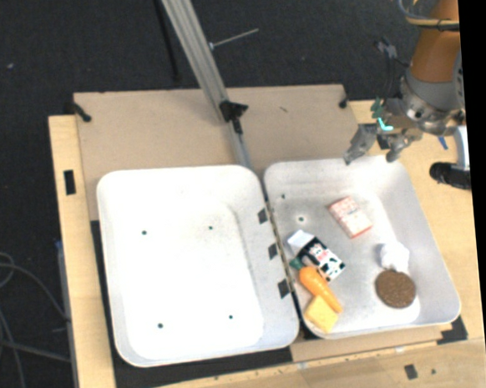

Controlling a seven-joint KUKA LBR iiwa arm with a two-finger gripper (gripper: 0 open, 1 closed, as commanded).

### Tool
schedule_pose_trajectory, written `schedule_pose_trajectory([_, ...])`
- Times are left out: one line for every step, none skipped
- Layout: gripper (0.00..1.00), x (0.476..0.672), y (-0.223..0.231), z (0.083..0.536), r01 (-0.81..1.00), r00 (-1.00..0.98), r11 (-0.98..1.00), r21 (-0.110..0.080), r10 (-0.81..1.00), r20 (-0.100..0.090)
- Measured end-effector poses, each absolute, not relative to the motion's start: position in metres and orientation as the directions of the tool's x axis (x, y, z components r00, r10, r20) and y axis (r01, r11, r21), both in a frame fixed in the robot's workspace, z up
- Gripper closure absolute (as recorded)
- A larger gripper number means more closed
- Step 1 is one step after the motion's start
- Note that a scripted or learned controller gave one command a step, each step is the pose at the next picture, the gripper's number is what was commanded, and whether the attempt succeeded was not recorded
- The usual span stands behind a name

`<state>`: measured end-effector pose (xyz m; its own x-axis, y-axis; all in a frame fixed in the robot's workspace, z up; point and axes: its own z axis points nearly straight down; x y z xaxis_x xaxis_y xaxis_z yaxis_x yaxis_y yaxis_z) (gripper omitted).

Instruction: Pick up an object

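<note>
**Small, light pieces waiting in the right bin**

The gripper [375, 147] is hovering over the right bin [425, 216]'s far edge, fingers spread, holding nothing. The pink box [349, 216] is lying mid-bin — probably light and stiff, best pinched across its narrow sides.

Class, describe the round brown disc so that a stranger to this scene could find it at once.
Start at the right-hand white bin of the two. Go to its near right corner, where the round brown cork-like disc lies flat, just below a small white lump. It is the one dark, circular thing there; the others are pink, orange, yellow or white.
</note>
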<state>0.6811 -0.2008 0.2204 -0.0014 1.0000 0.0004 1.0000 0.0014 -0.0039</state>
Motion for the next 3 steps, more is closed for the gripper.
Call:
schedule_pose_trajectory([0.00, 0.682, -0.202, 0.224, 1.000, -0.004, 0.004, 0.000, 1.000, -0.004])
schedule_pose_trajectory([0.00, 0.680, -0.201, 0.182, 1.000, -0.005, 0.005, -0.002, 1.000, -0.003])
schedule_pose_trajectory([0.00, 0.679, -0.198, 0.140, 1.000, -0.007, 0.007, -0.003, 1.000, -0.003])
